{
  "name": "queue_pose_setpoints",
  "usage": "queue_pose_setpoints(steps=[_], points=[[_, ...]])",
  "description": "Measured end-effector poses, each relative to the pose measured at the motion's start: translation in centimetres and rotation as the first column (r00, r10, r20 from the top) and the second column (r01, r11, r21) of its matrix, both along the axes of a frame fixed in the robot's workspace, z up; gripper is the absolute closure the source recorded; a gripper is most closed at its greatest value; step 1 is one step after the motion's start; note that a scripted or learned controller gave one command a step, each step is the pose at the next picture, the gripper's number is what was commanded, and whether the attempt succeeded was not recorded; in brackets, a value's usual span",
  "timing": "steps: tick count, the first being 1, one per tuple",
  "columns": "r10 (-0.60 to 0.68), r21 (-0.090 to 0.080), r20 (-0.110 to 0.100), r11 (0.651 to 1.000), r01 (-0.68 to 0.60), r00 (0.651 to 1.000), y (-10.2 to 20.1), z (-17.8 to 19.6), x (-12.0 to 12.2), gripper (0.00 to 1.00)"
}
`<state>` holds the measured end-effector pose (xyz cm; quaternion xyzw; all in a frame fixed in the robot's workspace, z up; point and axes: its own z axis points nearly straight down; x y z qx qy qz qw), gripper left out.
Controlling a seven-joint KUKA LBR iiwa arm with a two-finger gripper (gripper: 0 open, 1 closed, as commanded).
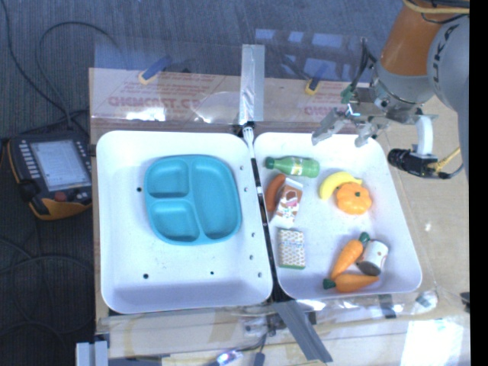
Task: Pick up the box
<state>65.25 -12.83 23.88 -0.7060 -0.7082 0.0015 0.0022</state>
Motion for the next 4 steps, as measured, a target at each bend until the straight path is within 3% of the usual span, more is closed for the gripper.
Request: queue_pose_setpoints(steps=[1,2,4], points=[[0.002,0.001,-0.005,1.0,-0.002,1.0,0.1,0.6,0.1,1.0],[-0.218,-0.006,0.002,0.976,0.218,0.976,0.4,19.3,1.7,1.0],[-0.223,-0.015,-0.003,0.975,0.223,0.975,1.8,19.9,1.8,1.0]])
